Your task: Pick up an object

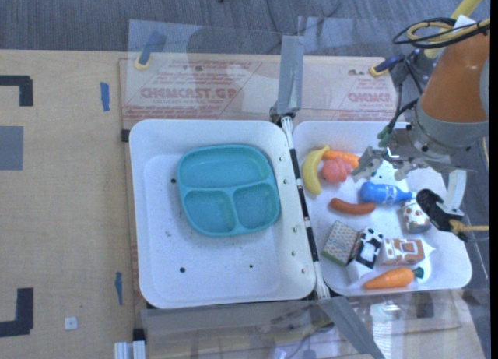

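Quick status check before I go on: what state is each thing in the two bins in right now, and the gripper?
Gripper: above the right bin, nothing seen held.
Teal divided plate: flat in the left bin, compartments bare.
Banana: lying by the right bin's left wall.
Blue bottle: on its side.
Sausage: lying flat.
Carrot: lying at the near rim.

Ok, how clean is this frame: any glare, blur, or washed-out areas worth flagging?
Camera view: lighting is even, shadows soft; the clear sheet behind the bins throws faint reflections; the right bin looks slightly washed out at its rim; the hand and the small toys near it look soft, so fine detail is hard to read; the teal tray is crisp.
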Controlling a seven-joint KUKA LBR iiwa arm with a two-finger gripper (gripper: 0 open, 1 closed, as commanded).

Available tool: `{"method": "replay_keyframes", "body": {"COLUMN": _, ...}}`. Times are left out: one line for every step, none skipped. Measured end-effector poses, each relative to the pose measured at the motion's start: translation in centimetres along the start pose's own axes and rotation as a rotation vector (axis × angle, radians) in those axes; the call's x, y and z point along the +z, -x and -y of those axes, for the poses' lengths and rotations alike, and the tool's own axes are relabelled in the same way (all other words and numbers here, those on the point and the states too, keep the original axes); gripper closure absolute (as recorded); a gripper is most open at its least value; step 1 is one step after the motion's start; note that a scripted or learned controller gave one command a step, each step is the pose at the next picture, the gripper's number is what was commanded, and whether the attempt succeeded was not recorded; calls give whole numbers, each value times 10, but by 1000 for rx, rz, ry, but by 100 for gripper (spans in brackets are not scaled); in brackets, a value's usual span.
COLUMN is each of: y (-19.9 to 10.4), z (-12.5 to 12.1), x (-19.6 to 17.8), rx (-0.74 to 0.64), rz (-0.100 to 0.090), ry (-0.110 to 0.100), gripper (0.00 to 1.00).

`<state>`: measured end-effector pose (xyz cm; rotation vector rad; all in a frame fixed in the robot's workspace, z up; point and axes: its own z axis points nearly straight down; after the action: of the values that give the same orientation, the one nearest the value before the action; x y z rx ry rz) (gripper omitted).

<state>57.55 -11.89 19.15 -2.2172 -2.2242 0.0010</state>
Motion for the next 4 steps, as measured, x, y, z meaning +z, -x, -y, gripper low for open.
{"method": "replay_keyframes", "body": {"y": -1, "z": -22, "x": 102, "rx": -124, "rz": 1, "ry": 7, "gripper": 0}}
{"method": "replay_keyframes", "body": {"y": 2, "z": -23, "x": 91, "rx": -117, "rz": 2, "ry": 12, "gripper": 100}}
{"method": "replay_keyframes", "body": {"y": 3, "z": -23, "x": 91, "rx": -117, "rz": 2, "ry": 12, "gripper": 0}}
{"method": "replay_keyframes", "body": {"y": 15, "z": 19, "x": 103, "rx": -202, "rz": 1, "ry": 10, "gripper": 0}}
